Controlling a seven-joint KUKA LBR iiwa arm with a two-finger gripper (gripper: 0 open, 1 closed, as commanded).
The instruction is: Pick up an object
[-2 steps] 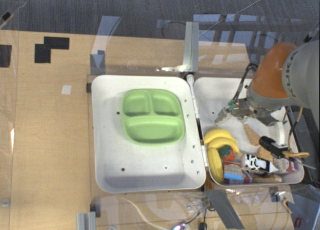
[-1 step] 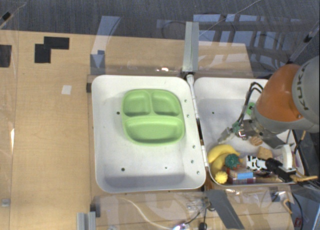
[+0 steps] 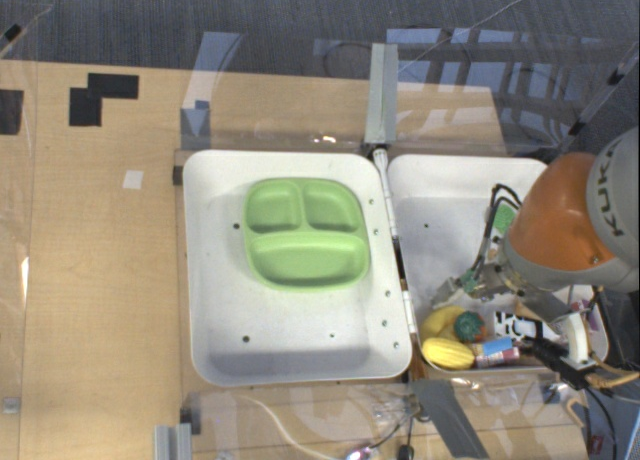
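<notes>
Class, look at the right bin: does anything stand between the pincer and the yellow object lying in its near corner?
Nothing visible does. The pincer hangs just above the yellow object, which lies beside a green ball in the right bin.

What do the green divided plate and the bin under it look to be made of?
Green divided plate: likely moulded plastic, going by its uniform colour, rounded compartment walls and soft, semi-matte sheen. Left bin: probably white plastic or coated sheet; it is smooth and slightly glossy, with rounded corners and small dark holes or fasteners in the floor. The view cannot settle which.
</notes>
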